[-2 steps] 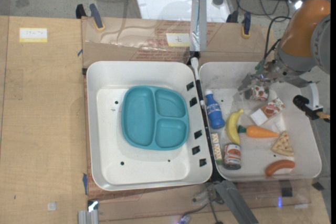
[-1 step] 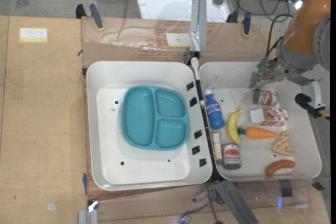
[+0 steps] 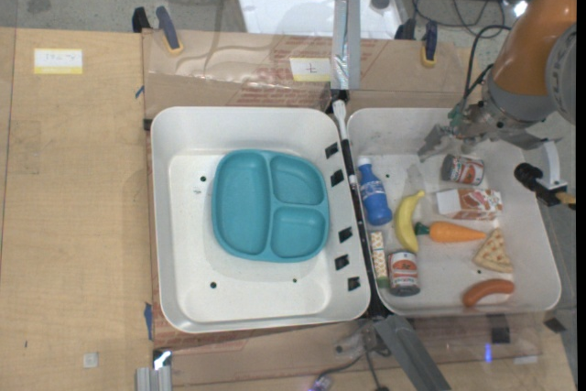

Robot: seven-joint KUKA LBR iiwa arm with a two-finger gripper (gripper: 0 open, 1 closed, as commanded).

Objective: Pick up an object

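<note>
The small can (image 3: 464, 169) lies on its side in the far right part of the right bin (image 3: 546, 288), and it seems the closest object to the tool (image 3: 455, 131), which hangs just above and beyond it. From this angle I cannot tell if the tool is apart or together. Beside the can are a white carton (image 3: 469, 202), a carrot (image 3: 454, 233), a banana (image 3: 406, 219) and a blue bottle (image 3: 372, 191). The left bin (image 3: 174, 224) holds a teal plate (image 3: 269, 205). The can is round, so it may roll away or slip out.
</note>
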